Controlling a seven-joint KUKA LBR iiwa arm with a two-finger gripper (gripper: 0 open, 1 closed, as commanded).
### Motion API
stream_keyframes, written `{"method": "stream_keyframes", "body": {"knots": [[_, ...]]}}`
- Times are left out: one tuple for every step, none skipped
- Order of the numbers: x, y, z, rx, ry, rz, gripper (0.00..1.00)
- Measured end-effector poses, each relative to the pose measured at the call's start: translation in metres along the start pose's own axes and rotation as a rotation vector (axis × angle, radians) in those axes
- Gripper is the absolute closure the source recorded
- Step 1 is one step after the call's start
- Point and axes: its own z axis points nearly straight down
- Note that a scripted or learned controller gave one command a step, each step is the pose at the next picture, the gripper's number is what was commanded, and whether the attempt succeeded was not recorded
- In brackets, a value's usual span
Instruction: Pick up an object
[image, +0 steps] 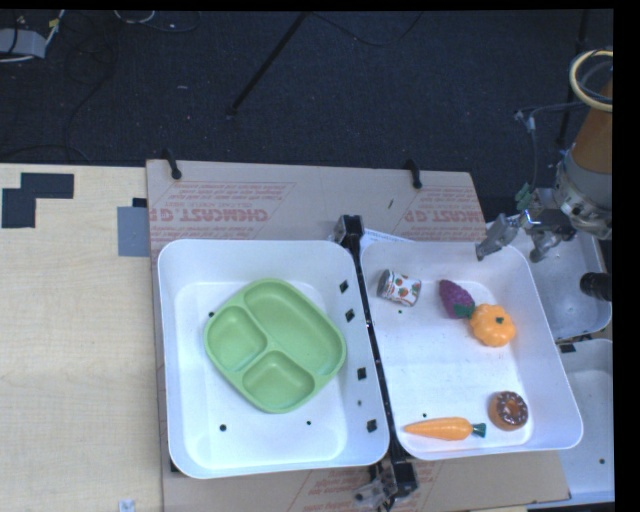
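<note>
Left bin (190, 300): holds a green divided plate (275, 343), lying flat near the middle. Nothing else in it.

Right bin (555, 400): small patterned cup (399, 289) on its side near the back left; purple toy vegetable (457, 298) just beside an orange pumpkin toy (493, 325), the two touching or nearly so; carrot (440, 429) along the front edge; doughnut (509, 410) near the front right corner.

End effector (522, 236): above the right bin's back right corner, fingers spread, nothing between them.

Step, as judged: approach, no grasp yet. Nearest candidates are the purple vegetable and pumpkin. Next move calls for travel inward over one item, alignment of the fingers across it, then descent. The close pair risks a fouled grip; the cup stands freer.
</note>
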Motion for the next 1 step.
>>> {"method": "stream_keyframes", "body": {"knots": [[0.0035, 0.0034, 0.0435, 0.004, 0.001, -0.004, 0.0]]}}
